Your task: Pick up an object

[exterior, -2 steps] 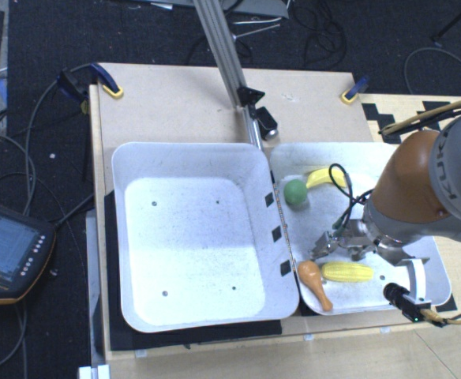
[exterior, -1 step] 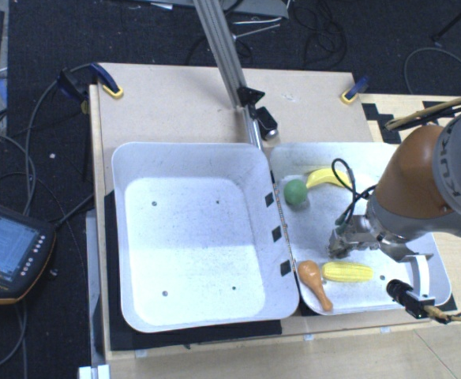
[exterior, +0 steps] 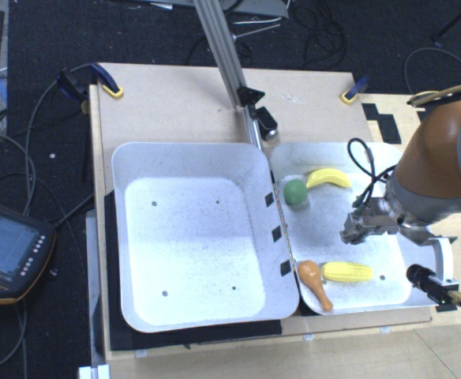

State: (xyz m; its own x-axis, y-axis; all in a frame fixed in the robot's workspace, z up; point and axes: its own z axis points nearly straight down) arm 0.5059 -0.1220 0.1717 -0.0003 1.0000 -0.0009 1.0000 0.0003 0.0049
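Though small and probably light, yellow plastic corn cob point(exterior: 347, 272) near right bin's point(exterior: 388, 302) front looks smooth, stiff: best pinched across its middle. Beside it, orange plastic gourd point(exterior: 314, 281). Above, tool point(exterior: 355, 233); finger spread: cannot tell.

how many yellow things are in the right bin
2. A banana lies near the bin's far side, right of the green ball. A corn cob lies near the front edge, right of the orange item. The arm may hide more.
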